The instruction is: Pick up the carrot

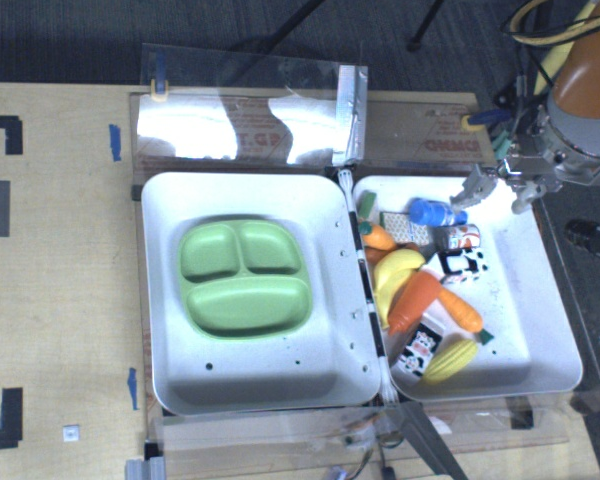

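The carrot (pixel 460 310), orange with a green stem end at its lower right, lies slantwise in the middle of the right bin (pixel 540 298). It rests among other toy foods, beside a larger orange tapered piece (pixel 410 300). My gripper (pixel 500 188) hangs over the bin's far right corner, well up and to the right of the carrot. Its two fingers stand apart, open, with nothing between them.
Around the carrot lie a yellow banana (pixel 395 268), a yellow piece (pixel 450 358), a blue bottle (pixel 430 211), black-and-white packets (pixel 465 261) and a small orange item (pixel 378 236). The left bin (pixel 170 218) holds a green divided plate (pixel 245 273). The right bin's right side is bare.
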You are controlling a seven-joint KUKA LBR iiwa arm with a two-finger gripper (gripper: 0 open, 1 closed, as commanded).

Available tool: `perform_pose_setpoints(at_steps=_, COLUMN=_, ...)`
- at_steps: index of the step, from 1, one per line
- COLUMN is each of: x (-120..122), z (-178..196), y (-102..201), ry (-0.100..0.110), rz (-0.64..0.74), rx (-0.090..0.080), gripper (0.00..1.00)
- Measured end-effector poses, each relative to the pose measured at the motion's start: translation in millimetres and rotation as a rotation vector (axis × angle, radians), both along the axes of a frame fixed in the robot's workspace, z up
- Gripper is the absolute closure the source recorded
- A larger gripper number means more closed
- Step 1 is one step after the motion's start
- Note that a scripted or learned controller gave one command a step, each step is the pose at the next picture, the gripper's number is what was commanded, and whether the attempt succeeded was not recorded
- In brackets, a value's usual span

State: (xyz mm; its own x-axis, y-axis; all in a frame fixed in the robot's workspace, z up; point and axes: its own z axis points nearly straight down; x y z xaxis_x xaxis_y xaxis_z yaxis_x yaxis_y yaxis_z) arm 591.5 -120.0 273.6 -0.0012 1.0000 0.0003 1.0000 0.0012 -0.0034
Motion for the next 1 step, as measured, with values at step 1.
perform_pose_setpoints(at_steps=1, x=-26.1, z=7.8, y=23.0, ry=0.003, rz=-0.317, rx=0.0, gripper=0.0)
